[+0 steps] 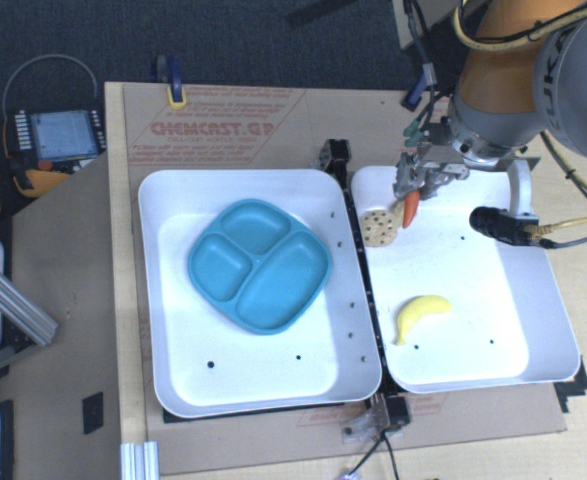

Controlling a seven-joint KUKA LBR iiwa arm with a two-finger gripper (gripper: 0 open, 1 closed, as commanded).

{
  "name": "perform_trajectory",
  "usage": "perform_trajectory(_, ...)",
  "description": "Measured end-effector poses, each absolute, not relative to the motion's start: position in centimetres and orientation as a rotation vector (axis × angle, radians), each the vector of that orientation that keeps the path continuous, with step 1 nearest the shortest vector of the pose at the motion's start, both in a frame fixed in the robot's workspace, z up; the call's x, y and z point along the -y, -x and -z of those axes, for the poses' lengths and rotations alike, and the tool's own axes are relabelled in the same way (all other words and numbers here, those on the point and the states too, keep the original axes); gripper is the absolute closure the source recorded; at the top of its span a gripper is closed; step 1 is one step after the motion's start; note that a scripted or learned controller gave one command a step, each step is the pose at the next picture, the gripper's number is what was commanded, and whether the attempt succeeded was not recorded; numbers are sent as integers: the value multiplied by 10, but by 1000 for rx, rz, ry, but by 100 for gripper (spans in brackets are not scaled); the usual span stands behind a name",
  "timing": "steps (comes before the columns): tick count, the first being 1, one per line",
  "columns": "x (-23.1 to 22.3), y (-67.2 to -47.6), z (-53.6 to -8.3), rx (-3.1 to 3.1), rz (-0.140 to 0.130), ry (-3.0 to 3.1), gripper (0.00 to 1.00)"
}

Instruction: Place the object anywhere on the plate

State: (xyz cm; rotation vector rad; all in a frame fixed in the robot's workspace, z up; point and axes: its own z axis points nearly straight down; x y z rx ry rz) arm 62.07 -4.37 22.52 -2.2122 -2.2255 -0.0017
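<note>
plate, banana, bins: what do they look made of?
Plate: likely moulded plastic, matte blue, uniform colour, soft rounded compartment ridges.
Banana: probably a plastic toy, flat even yellow, no markings.
Bins: seemingly thin formed plastic, smooth white with a slight sheen and rounded lips.

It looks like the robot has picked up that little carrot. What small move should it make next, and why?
Probably a short lift, then a swing toward the left bin. The carrot appears pinched in the gripper, hanging over the right bin near the cookie. The blue plate lies in the left bin, past the raised rims between the two.
</note>
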Motion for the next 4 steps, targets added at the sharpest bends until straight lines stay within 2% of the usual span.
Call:
perform_trajectory(1, -6, -607, -215, 2224, -1, 2212, 100)
perform_trajectory(2, -61, -590, -227, 2225, 1, 2212, 100)
perform_trajectory(3, -115, -566, -222, 2224, -3, 2211, 100)
perform_trajectory(4, -167, -557, -233, 2227, 4, 2214, 100)
